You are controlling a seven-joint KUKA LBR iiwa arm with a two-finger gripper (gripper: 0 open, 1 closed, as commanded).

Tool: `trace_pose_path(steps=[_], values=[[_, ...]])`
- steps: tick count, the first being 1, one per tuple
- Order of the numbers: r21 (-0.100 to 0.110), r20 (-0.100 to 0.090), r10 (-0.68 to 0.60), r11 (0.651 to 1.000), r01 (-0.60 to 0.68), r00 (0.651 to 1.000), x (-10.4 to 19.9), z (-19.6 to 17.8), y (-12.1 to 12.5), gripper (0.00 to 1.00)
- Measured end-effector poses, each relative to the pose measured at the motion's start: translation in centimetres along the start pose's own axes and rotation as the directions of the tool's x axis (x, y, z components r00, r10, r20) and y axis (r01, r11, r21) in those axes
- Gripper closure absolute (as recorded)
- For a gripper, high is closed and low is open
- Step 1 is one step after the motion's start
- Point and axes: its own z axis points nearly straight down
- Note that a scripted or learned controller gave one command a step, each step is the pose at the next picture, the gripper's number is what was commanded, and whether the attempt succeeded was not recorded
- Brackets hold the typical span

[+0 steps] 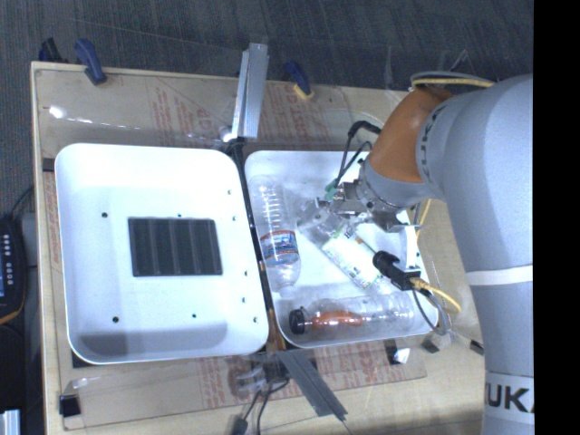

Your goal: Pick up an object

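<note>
You have three clear plastic bottles in the right bin point(272, 166), all lying on their sides, which is how loose bottles settle on a flat floor. The water bottle with the blue label point(276, 243) lies along the bin's 9 o'clock wall, cap end toward 12. The bottle with the black cap point(349, 317) lies along the 6 o'clock wall, cap toward 9, with what looks like reddish content inside. A third bottle with a white label point(349, 256) lies at a slant near the bin's centre, running from about 11 toward 5.

The gripper point(337, 208) hangs over that centre region, just at the upper end of the slanted bottle, the arm point(471, 179) reaching in from 3 o'clock. You cannot tell from this slant whether it is wide or narrow; clear plastic and cabling clutter the spot, and nothing can be confirmed as held.

Judgement: the slanted bottle is the likeliest target, being well apart from the walls; the two wall-hugging bottles leave little clearance on one side.

The left bin point(82, 243) carries a dark ribbed rectangular patch point(174, 246) on its floor. Both bins sit on the bench point(136, 107).
</note>
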Motion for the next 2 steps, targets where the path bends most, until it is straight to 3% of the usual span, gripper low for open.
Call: trace_pose_path(steps=[1,2], values=[[-0.002,-0.001,-0.004,1.000,0.004,1.000,0.1,-1.1,0.2,1.00],[0.006,-0.002,-0.080,0.997,0.080,0.997,4.3,-8.7,6.0,1.00]])
